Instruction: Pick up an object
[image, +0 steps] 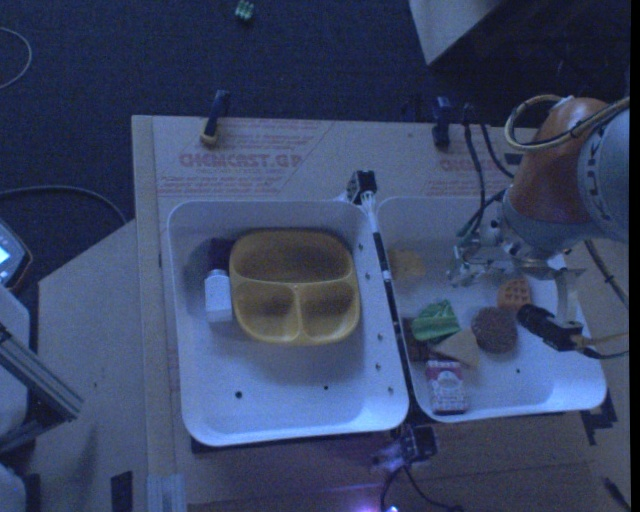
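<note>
Pick not yet made, we judge: nothing hangs from the gripper (478, 262), poised over the right bin (590, 375); whether it is released or clenched we cannot tell. Below it lie waffle (514, 294), brown cookie (494, 329), green packet (436, 321). Left bin (300, 410), frame centre-left: yellow divided tray (294, 286), small white bottle (217, 294).

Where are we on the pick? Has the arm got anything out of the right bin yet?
Done: the arm has reached over the right bin, and its tool sits above the bin's upper part. In hand: nothing that I can see; the dim view hides how the tool stands. Left: the whole grasp and lift. The waffle, brown cookie, green item and red packet all lie in the bin.
</note>
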